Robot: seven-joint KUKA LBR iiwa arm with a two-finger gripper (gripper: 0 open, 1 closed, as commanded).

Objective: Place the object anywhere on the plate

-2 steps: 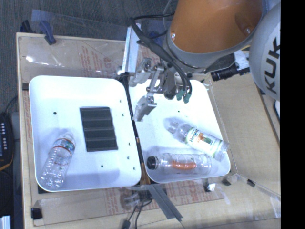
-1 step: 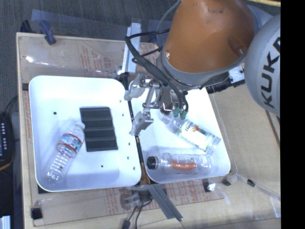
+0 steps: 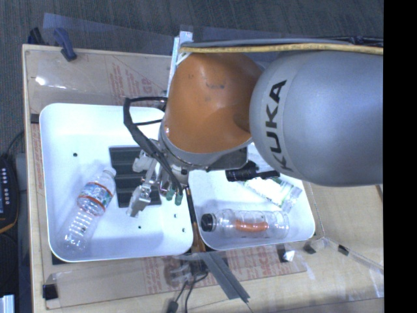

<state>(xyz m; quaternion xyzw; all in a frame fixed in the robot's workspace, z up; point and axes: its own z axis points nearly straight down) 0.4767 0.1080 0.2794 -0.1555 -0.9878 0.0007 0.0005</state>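
Water bottle [image 3: 91, 207], clear with a red-and-blue label, lying slantwise in left bin [image 3: 52, 129], well apart from the gripper [image 3: 144, 197]. Gripper low over that bin's right half, beside a dark flat block [image 3: 124, 158]; finger spread and contents impossible to tell. Second clear bottle [image 3: 244, 222] lying in right bin [image 3: 306, 230], beside a clear packet [image 3: 273, 189].

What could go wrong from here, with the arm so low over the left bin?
1. The gripper hangs close beside the water bottle; a sideways move might knock it and set it rolling.
2. The arm hides much of both bins, so the plate cannot be made out, and a placement may miss.
3. The black cable looping near the wrist might snag.
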